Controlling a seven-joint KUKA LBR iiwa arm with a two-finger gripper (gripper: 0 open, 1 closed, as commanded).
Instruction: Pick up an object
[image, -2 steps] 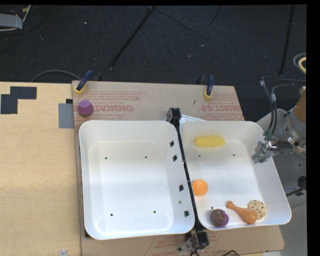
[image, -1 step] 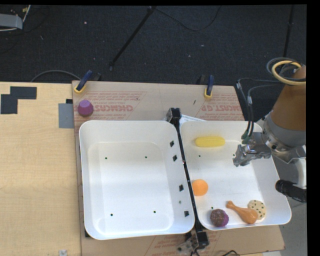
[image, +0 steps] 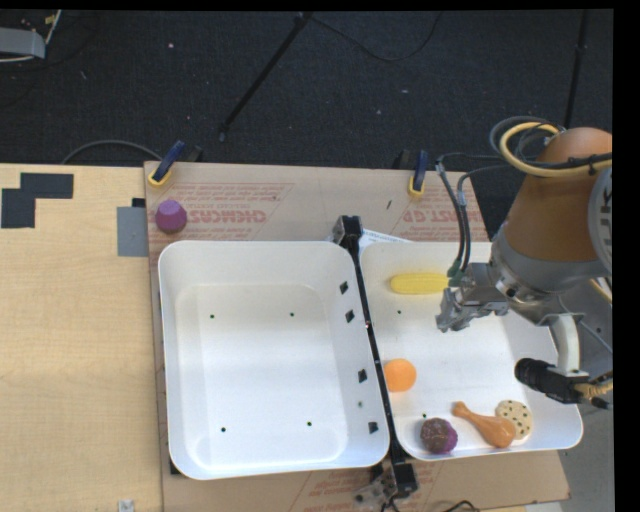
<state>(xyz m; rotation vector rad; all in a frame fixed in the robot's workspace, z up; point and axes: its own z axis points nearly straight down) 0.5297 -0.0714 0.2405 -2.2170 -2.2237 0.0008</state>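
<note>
From the overhead camera, I am hanging my gripper over the right bin; I cannot tell how my jaws are standing. The corn cob is lying at my eleven o'clock, the orange ball at seven, and the purple ball, drumstick and cookie toward six.

Even bright light; soft shadows; slight overall blur

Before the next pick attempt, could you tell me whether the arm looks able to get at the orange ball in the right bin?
Probably yes. The orange ball lies by itself near the bin divider, with bare floor around it, and the tool hangs close by.
</note>
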